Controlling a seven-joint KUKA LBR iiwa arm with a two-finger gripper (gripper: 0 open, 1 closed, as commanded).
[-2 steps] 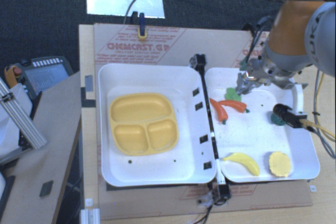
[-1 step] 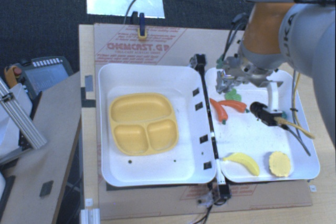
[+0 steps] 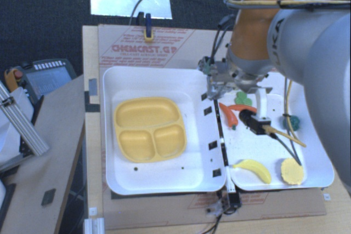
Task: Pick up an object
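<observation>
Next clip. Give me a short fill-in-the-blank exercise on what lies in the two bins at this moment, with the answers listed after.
1. The yellow plastic divided tray lies in the ______ white bin of the camera view.
2. That tray has ______ compartments.
3. The yellow toy banana lies in the right white bin, near its ______ edge.
4. The round yellow ridged piece sits to the ______ of the banana in the view.

Missing words: left; three; front; right
</observation>
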